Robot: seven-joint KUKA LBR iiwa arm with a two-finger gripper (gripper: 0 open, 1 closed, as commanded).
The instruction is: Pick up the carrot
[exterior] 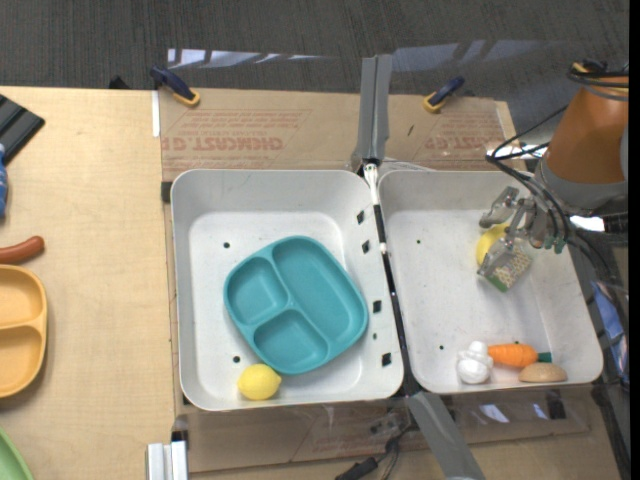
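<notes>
Your end effector point(512, 240) hangs over right bin point(440, 298), upper right part, above yellow item point(487, 245) partly hidden behind it. Fingers point down; cannot tell if apart or together. Nothing visibly between them. Carrot point(515, 355) lies at right bin's lower edge, well apart from end effector, between white item point(474, 365) and tan item point(543, 373). Left bin point(200, 268) holds teal divided plate point(294, 303), lemon point(259, 381) just beside plate's lower corner. Orange plate point(20, 333) on counter point(90, 168), far left.

The divided plate point(294, 304) is teal, the lemon point(259, 381) yellow, the carrot point(514, 354) orange with a green tip, both bins point(200, 268) white, the arm's band point(592, 133) orange.
</notes>
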